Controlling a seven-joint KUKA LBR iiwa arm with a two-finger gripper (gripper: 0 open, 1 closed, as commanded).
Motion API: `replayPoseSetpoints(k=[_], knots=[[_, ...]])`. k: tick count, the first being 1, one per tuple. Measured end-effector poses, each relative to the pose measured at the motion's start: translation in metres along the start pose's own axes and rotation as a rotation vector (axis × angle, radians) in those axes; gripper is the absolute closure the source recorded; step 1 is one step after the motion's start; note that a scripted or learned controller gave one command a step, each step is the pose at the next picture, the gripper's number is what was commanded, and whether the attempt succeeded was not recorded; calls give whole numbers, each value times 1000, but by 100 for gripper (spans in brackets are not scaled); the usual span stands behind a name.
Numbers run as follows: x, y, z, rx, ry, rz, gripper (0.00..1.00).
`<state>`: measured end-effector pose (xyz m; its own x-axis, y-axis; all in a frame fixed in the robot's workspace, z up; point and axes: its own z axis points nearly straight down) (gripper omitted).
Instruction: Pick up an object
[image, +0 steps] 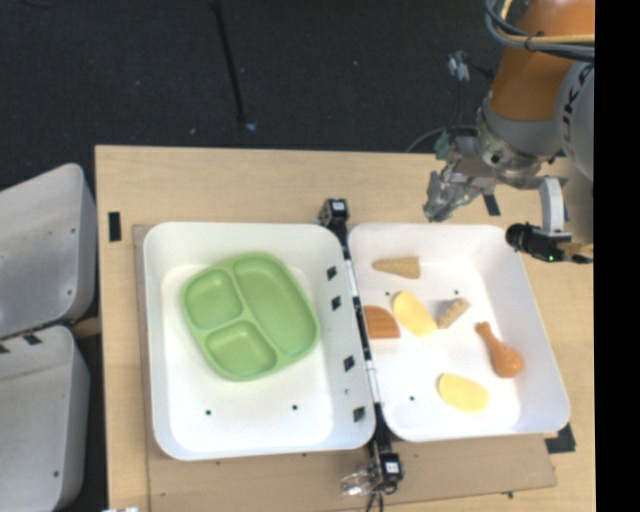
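Nearest the camera in the right bin (530, 395) sits a yellow oval piece (462, 392) by the near edge, then an orange drumstick-shaped piece (498, 350) toward the right edge, a yellow lump (413, 314), small grey-tan bit (452, 311) and orange half-round (380, 323) mid-bin, a tan wedge (398, 266) toward the far edge; left bin (160, 400) has a green divided tray (250, 315). Nothing picked yet: gripper (443, 200) hangs above the right bin's far edge, nothing between its fingers, jaw opening can't be told, so the approach and grasp both remain.
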<state>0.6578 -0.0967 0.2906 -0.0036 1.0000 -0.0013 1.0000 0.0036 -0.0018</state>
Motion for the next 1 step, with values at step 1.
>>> replayPoseSetpoints(k=[1], knots=[[44, -25, 19, 2, 1, -1, 100]])
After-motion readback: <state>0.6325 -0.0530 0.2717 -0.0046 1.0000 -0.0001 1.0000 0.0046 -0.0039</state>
